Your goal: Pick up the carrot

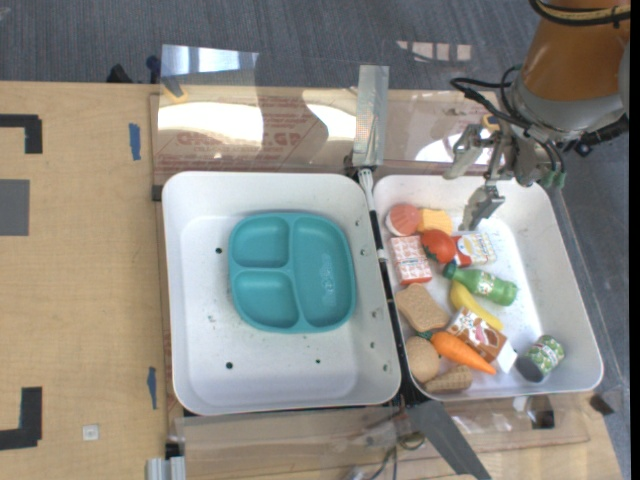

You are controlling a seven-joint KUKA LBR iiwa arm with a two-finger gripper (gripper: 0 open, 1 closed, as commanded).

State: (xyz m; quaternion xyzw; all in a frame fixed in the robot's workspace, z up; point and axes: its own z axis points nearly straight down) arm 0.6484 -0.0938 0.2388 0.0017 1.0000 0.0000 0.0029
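1. I am seeing the carrot (463, 351) lying nearest the camera, in the near part of the right bin (575, 298), pointing toward the bin's near right corner.
2. It is lying against a small snack box (480, 332), with a round cracker (422, 358) just beside its thick end.
3. A green can (541, 357) is sitting near its tip, apart from it.
4. I am watching the gripper (483, 184) hovering over the far part of that bin, above a yellow cheese wedge (436, 220) and a red tomato (438, 245), well apart from the carrot.
5. Its fingers (484, 208) are standing apart, holding nothing.
6. A teal divided plate (293, 271) is sitting in the left bin (190, 298) on the desk (70, 268).
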